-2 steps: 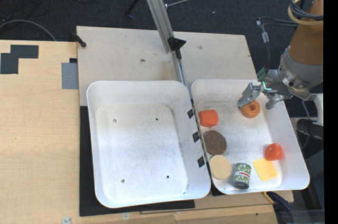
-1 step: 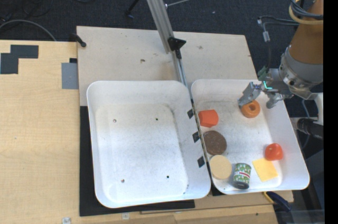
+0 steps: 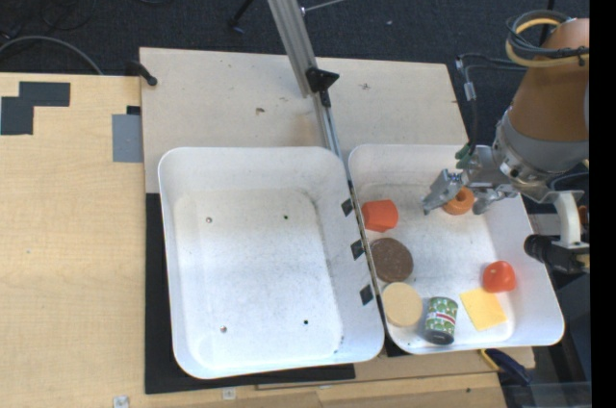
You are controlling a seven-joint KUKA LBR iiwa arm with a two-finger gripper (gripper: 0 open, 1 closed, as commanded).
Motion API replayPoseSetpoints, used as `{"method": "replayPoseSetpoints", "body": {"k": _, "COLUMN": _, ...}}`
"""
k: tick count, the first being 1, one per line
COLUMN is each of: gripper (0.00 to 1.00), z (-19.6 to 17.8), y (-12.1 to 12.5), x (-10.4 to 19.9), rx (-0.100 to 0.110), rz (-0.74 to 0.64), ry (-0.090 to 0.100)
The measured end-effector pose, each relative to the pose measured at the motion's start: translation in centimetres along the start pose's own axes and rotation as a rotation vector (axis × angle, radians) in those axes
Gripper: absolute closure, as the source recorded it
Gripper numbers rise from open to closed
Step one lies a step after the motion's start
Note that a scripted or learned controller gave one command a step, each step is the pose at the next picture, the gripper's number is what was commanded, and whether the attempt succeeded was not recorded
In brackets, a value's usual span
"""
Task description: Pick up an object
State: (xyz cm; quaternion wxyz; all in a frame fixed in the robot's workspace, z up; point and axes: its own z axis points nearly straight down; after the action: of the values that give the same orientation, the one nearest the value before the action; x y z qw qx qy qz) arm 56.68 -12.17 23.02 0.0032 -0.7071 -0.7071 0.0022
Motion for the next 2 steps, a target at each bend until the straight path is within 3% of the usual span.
{"method": "replayPoseSetpoints", "body": {"k": 2, "gripper": 0.00, "z": 9.1, "y": -0.7, "x": 0.9, "rx": 0.001, "rz": 0.002, "ry": 0.001}}
